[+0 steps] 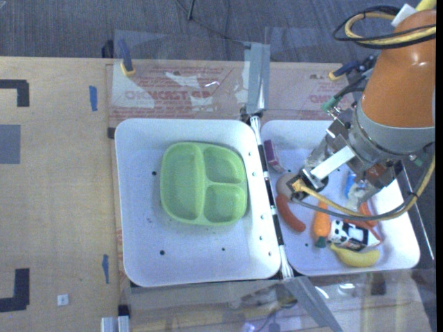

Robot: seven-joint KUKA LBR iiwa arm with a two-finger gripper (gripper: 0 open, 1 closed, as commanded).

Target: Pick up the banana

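Note:
The yellow banana [357,257] lies curved along the near edge of the right bin [401,254]. A black and white object [348,234] rests just behind it, touching or almost touching. My gripper [363,182] hangs below the orange wrist over the middle of the right bin, well behind the banana. The wrist and its bracket hide much of the gripper. Nothing is visibly held.
In the right bin, an orange carrot [320,225], a red sausage-like piece [291,214], a purple item [272,155], a blue item [351,184] and a red piece [367,214] lie around the gripper. The left bin [138,241] holds a green divided plate [204,183].

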